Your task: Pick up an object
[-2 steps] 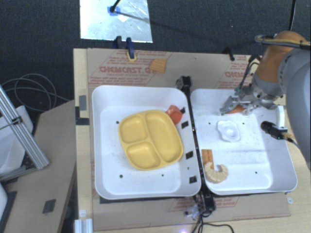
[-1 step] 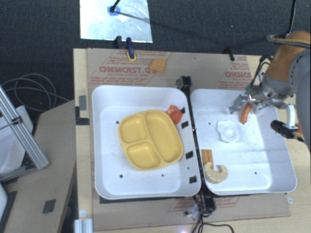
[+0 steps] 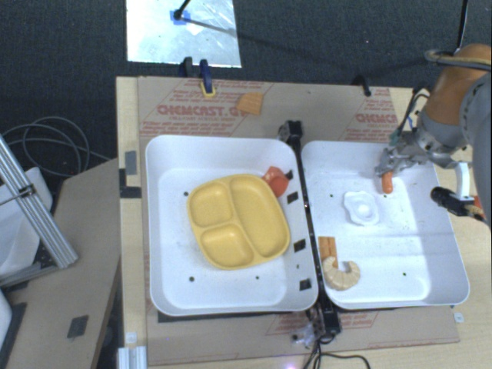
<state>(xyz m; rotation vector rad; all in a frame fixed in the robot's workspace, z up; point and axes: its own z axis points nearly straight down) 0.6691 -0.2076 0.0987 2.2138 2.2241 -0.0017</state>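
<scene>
My gripper [image 3: 390,167] hangs over the far part of the right bin [image 3: 430,275], at the end of the grey arm with the orange band. A small orange piece [image 3: 387,182] lies directly beneath its tip, touching it or nearly so; whether it is gripped is unclear. A white egg-like toy [image 3: 360,208] sits in the middle of that bin, left of and nearer than the gripper. A tan curved pastry-like toy [image 3: 342,274] and a short orange stick [image 3: 327,246] rest near the bin's near left corner.
The left bin [image 3: 165,206] holds a yellow divided plate [image 3: 238,221] and a red-orange piece [image 3: 277,179] by its right wall. A tan block [image 3: 250,104] lies on the cardboard behind the bins. A dark divider [image 3: 302,206] runs between the bins.
</scene>
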